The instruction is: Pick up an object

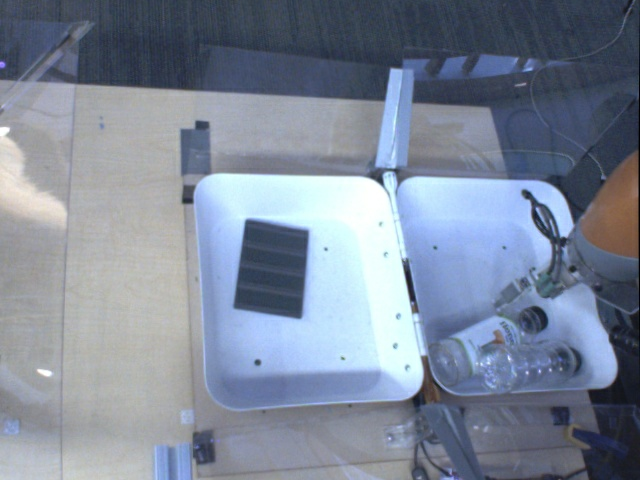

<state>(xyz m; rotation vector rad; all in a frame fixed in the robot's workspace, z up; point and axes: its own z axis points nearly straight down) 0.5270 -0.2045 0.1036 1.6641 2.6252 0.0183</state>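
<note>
Camera view: gripper (512, 296) hangs over the clear plastic bottle (505, 360) at the right bin's (450, 218) front edge; jaw state unclear. Light, slippery — grab mid-body.

The gripper (520, 293) hangs in the right bin (455, 218) — two bottles (500, 360) lie just below it, at the near wall. Far off to its left, a ridged pad (271, 268) lies in the left bin (330, 383) — well apart.

One fixed cam above the worktop (120, 268), looking down at a slant, mid-range; both bins (300, 193) centred below it.
</note>
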